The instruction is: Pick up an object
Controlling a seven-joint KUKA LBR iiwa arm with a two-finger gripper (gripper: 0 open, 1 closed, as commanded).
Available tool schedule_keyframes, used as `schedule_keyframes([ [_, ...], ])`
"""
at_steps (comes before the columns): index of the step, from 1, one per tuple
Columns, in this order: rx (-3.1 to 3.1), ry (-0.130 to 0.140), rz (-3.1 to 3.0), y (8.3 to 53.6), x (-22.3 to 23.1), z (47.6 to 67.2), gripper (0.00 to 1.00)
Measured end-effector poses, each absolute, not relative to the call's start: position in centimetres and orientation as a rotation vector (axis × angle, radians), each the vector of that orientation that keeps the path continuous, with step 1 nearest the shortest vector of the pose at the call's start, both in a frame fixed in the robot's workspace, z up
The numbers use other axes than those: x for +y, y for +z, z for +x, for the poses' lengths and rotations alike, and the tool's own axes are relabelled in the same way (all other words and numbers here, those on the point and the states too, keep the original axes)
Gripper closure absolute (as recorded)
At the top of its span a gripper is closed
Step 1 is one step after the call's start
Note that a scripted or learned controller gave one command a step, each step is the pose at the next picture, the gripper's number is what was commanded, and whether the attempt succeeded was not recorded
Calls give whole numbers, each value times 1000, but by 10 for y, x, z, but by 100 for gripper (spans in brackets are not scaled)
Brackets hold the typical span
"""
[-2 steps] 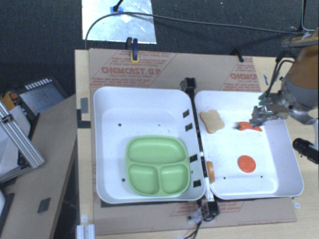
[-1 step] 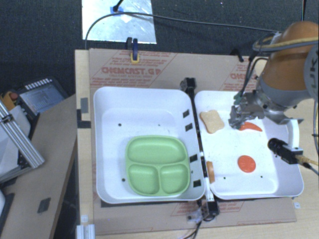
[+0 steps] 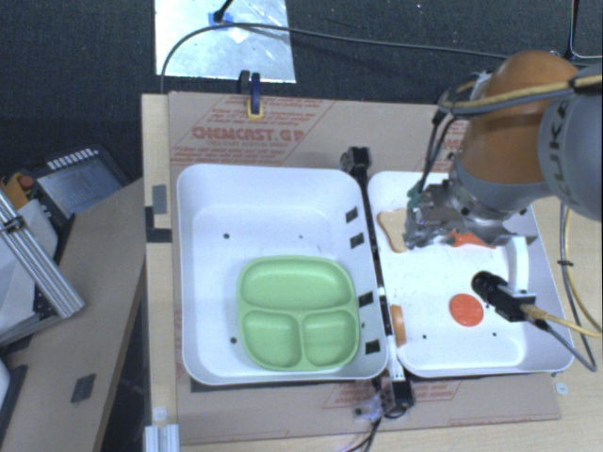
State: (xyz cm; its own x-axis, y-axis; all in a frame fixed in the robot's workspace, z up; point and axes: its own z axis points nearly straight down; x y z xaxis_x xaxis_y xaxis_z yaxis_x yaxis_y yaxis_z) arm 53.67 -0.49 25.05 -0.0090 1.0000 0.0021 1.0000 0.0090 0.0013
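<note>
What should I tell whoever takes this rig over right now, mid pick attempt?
Gripper: low over the far left part of the right bin, beside a tan piece; finger state can't be read from this view.
Right bin also holds an orange-red disc, an orange piece partly under the wrist, and a small orange item at its left wall.
Left bin holds a green divided plate.
Done: nothing visibly grasped.
Left: secure one object and lift it.

a bench (image 3: pixel 158 281) carries a brown printed cardboard sheet (image 3: pixel 283 130), and on it sit a left white bin (image 3: pixel 203 205) and a right white bin (image 3: pixel 490 351), touching.
</note>
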Motion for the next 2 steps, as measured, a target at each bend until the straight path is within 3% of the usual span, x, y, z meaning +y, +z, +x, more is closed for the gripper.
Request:
schedule_keyframes([
  [2, -2232, -2, -2208, 231, 102, 521, 100],
])
